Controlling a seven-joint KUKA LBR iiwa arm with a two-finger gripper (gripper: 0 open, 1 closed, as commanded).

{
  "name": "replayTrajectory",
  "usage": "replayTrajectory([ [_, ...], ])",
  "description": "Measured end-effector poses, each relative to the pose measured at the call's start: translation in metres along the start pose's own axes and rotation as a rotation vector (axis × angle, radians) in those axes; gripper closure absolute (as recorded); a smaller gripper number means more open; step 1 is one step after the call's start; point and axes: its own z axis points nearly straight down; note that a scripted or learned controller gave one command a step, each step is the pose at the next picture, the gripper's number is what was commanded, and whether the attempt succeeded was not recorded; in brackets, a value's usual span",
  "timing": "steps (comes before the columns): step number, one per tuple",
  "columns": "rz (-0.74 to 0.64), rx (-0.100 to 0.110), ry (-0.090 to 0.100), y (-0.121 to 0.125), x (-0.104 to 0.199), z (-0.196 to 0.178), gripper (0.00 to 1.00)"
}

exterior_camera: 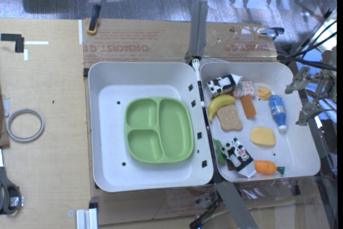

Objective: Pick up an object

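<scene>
The right bin [300, 166] holds several toy foods. Among them are a banana [218, 105], a bread slice [230, 118], a blue bottle [277, 110], a yellow round piece [262, 137], an orange stick [247, 107], a carrot [266, 167] and two cow-patterned cartons [221, 84] [236, 153]. My gripper [299, 101] hangs over the right rim of this bin, just right of the blue bottle. It is open, with nothing between its fingers.
The left bin [102, 131] holds a green divided plate [159, 130]. A grey tape ring [24, 125] lies on the wooden bench at the far left. Cardboard lies behind the bins, and a metal divider [197, 29] stands between them at the back.
</scene>
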Motion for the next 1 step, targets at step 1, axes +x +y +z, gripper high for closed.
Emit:
replayTrajectory([
  [1, -0.003, 0.001, -0.002, -0.0065, -0.0227, 0.1780, 0.00],
])
